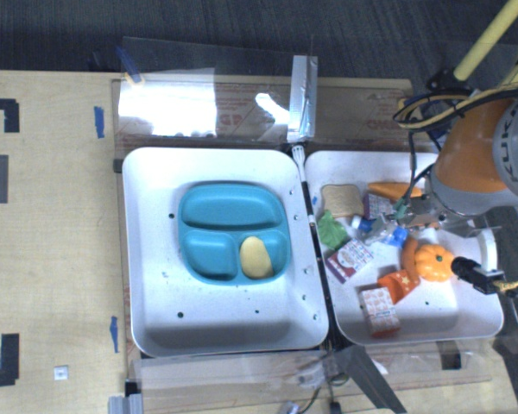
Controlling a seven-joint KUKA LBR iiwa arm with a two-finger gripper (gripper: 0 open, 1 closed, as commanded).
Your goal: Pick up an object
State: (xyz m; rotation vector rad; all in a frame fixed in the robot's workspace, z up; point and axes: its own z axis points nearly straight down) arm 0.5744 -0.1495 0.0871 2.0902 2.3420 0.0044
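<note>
Arm w/ orange band sits at right of frame, hand (406,218) low over the clutter in right bin (483,317); can't tell how the hand is set. Candidate object: orange toy (430,263), lower right, beside packets (354,255). Risk: items are packed tight, so the grab may slip or snag a neighbour. Left bin (147,231) has blue tray (229,210) w/ yellow egg-like item (255,257).
</note>
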